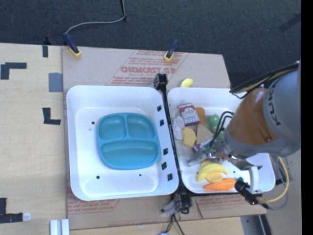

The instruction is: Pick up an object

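Reaching into the right bin (222,93), your gripper (201,150) hangs low by its middle, finger state impossible to tell, so centre squarely over the yellow banana (211,170) near the front edge before closing.

Glossy white plastic bins (78,131); smooth blue plastic plate (129,140); matt brown cardboard (142,70) underneath.

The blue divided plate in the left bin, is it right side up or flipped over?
Right side up. The blue divided plate lies flat on the floor of the left bin, its three compartments facing up, with nothing in them.
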